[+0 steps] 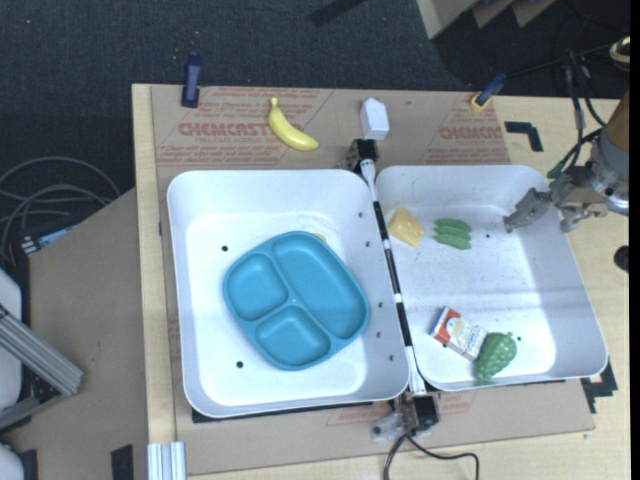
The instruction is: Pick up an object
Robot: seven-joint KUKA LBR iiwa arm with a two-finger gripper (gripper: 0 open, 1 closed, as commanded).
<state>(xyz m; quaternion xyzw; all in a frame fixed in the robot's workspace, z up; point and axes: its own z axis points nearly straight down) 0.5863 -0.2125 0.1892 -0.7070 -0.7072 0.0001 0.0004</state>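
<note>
Four items (452,268), one blue tray (293,299)

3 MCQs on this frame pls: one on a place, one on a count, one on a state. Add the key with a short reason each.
1. Where does the banana lie?
A. in the left bin
B. on the bench beyond the bins
C. on the blue tray

2. How many compartments has the blue tray?
A. two
B. three
C. five

3. How does the gripper stand?
A. above the right bin's far right part, nothing between its fingers
B. clamped on the banana
C. pressed onto the blue tray

Key: 1 B, it rests on the board past the left bin. 2 B, three hollows show. 3 A, it hangs over the right bin, apart from every object.
</note>
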